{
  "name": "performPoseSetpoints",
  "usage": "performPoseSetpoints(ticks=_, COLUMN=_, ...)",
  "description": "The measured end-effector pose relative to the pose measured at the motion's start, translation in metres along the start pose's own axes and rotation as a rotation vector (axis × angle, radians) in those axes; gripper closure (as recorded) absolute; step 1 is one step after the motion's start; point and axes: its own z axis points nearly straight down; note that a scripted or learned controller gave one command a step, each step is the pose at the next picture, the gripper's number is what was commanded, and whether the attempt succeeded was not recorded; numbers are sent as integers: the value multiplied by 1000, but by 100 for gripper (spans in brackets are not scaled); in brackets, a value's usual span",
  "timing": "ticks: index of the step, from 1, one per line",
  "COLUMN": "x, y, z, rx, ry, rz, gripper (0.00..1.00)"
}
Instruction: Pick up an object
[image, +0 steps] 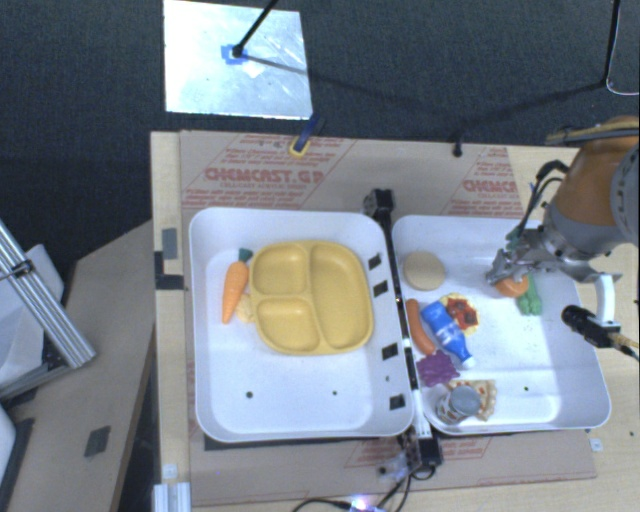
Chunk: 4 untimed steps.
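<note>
Orange toy directly beneath end effector

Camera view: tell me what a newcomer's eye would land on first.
The yellow divided plate in the left bin stands out most, with a toy carrot lying beside it on its left. In the right bin, a cluster of small toy foods runs along the left side, including a blue bottle. At the right bin's upper right, the tool sits low over an orange and green piece.
</note>
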Motion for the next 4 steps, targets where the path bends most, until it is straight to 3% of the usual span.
performPoseSetpoints(ticks=2, x=-8, y=14, z=-111, rx=9, ry=4, rz=0, gripper=100)
performPoseSetpoints(ticks=4, x=106, y=6, z=-100, rx=16, ry=8, rz=-3, gripper=100)
